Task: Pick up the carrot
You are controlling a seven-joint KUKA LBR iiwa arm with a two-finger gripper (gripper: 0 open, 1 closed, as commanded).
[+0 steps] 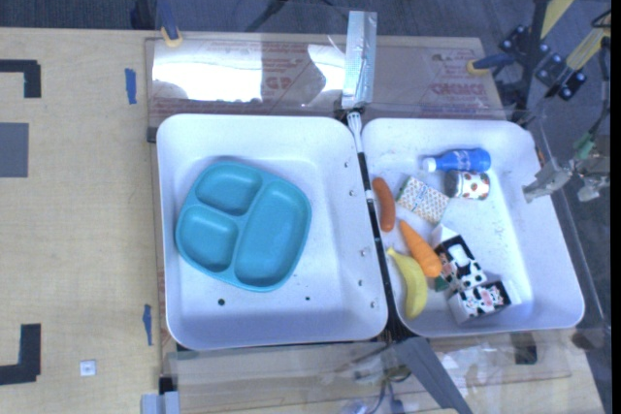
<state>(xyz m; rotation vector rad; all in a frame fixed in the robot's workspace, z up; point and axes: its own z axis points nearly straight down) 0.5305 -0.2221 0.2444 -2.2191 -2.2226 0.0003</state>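
The carrot (420, 248) lies in the right bin (543, 238) near its left wall, long axis slanting from upper left to lower right, between a sausage (385, 204) and a banana (411, 282). The gripper (561, 177) sits at that bin's right rim, so the carrot is well apart to its left and lower; whether the jaws are open I cannot tell. One carrot, one banana, one sausage, one bottle (456, 160), two bins, one blue tray (243, 225).

**Gripper low at the right side of the view**

The gripper (549, 179) was at the far right of the camera view, about halfway down the picture. It looked like a small pale grey part, blurred and hard to read. It pointed toward the left. The arm behind it ran off to the right, and its pose could not be told.
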